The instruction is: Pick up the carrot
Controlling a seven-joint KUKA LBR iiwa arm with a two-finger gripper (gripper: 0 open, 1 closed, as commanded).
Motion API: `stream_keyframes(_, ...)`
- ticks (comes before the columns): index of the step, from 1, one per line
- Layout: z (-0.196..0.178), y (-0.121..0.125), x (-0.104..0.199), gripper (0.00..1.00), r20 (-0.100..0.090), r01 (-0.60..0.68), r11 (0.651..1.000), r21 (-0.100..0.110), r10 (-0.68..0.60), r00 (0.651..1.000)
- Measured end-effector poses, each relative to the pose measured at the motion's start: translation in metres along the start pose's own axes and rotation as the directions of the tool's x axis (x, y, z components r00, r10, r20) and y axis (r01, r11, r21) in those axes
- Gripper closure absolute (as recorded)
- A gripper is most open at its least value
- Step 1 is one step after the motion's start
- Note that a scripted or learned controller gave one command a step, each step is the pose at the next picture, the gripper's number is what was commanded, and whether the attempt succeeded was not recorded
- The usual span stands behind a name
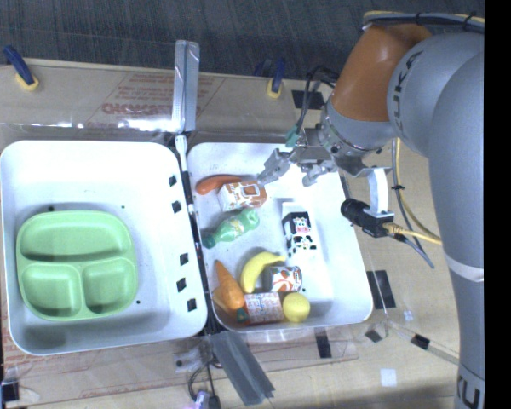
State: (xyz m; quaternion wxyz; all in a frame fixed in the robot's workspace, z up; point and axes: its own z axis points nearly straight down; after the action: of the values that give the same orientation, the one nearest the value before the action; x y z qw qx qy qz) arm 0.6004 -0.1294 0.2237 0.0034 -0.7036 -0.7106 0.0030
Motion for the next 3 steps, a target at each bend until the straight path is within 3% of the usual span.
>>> stream_keyframes(1, 0.077, -0.083, 0.003, 0.00, 0.000, 0.189, 0.982, -0.001, -0.189, 0.982)
stream_keyframes(2, 0.136, -0.098, 0.019, 0.00, 0.001, 0.513, 0.858, -0.004, -0.513, 0.858)
stream_keyframes(3, 0.131, -0.112, 0.026, 0.00, 0.019, 0.553, 0.833, -0.016, -0.553, 0.833)
